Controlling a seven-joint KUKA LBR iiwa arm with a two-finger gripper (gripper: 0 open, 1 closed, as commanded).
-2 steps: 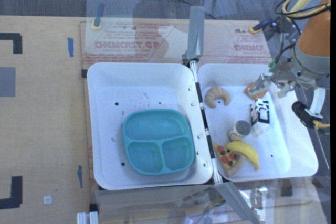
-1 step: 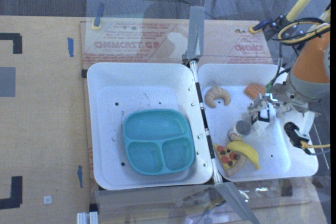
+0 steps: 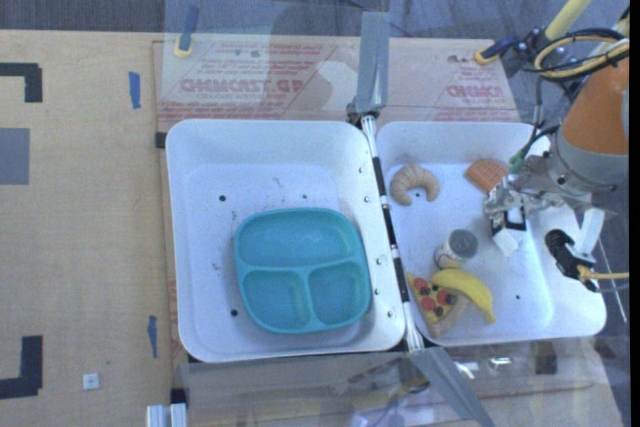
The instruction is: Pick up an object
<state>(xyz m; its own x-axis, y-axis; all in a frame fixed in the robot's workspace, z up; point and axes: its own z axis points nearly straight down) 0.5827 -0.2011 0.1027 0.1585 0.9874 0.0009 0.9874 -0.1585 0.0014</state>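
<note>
The right bin (image 3: pixel 575 315) holds a tan croissant (image 3: pixel 414 182) at its back left and an orange slice-shaped piece (image 3: pixel 485 175) beside it. A small grey can (image 3: pixel 462 243) stands near the middle. A yellow banana (image 3: pixel 472 291) lies at the front, partly over a pizza slice (image 3: pixel 434 305). My gripper (image 3: pixel 507 213) hangs low over the bin's middle, just right of the can and just in front of the orange piece. Nothing shows clearly held in it.
The left bin (image 3: pixel 200 155) carries a teal divided plate (image 3: pixel 300 269). The arm with its orange band (image 3: pixel 600 110) comes in over the right bin's right side, trailing cables and a black part (image 3: pixel 563 253). A ridge (image 3: pixel 385 215) separates the bins.
</note>
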